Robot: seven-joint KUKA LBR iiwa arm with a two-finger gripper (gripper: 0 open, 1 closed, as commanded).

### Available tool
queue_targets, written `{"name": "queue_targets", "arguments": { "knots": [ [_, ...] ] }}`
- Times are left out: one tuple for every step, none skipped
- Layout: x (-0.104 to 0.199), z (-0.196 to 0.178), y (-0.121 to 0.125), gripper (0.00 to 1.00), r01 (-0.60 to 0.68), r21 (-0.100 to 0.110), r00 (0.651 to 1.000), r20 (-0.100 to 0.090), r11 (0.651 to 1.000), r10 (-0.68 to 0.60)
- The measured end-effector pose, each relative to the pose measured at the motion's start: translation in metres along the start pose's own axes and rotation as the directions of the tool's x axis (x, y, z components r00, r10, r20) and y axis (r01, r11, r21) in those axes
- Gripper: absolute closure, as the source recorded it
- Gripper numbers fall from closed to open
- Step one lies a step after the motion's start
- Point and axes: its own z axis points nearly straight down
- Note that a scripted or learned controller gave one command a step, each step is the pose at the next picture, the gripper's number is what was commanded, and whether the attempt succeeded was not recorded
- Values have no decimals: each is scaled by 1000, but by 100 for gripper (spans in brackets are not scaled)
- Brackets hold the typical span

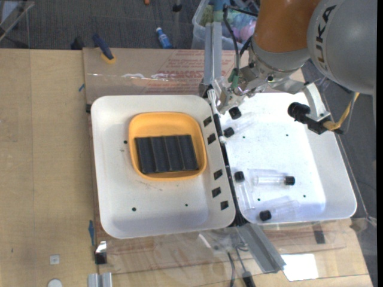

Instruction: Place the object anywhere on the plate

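the arm [323,23] comes in from the upper right, its orange band and grey body bulking over the top of the right bin [311,160]. the wrist tips down toward the divider between the two bins, and the end effector [230,97] sits at the top left corner of the right bin, just beside that divider. it's a tangle of cables and dark bits there, so whether it's wide or narrow can't be told, and nothing can be made out between its tips.

the object, a dark ribbed block [166,154], lies flat on the yellow plate [164,121] in the left bin [119,208]. its long axis runs left to right across the view, with its ribs running top to bottom. it covers the lower middle of the plate, and its lower edge sits near the plate's front rim.

in the right bin there are clear tubes with black caps [272,178], hard to make out against the white, plus another one near the front edge [278,211]. the arm's upper part is cut off by the top and right of the frame. the counter [42,160] is light wood.
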Motion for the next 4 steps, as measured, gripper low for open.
{"name": "queue_targets", "arguments": {
  "knots": [
    [-16,79,27,100,66,6,998,-5,998,-66],
    [8,57,29,100,157,0,988,-2,988,-157],
    [15,39,43,100,294,-2,956,0,956,-294],
    [36,85,43,100,363,2,932,-5,932,-363]
  ]
}}
